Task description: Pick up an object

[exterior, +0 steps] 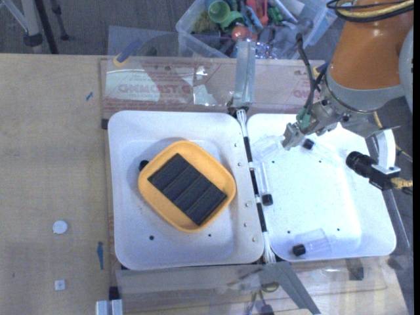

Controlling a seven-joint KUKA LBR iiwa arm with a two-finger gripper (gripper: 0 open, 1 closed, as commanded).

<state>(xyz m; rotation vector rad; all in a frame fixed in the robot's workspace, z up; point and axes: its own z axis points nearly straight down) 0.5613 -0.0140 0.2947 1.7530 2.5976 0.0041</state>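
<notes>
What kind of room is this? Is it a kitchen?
Probably not a kitchen; it looks like a robot lab. A robot arm reaches over two white bins on a wooden bench, and a clear tub of toys sits behind them.

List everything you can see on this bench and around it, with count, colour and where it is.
bins: two, white, side by side on the bench
yellow tray: one, yellow with dark slatted insert, tilted in the left bin
clear tube: one, transparent with black cap, near front of right bin
clear tub of toys: one, mixed colours, behind the bins
white disc: one, on the bench at left
arm: one, grey and orange, over the right bin
end effector: one, grey, above the right bin's back-left area
</notes>
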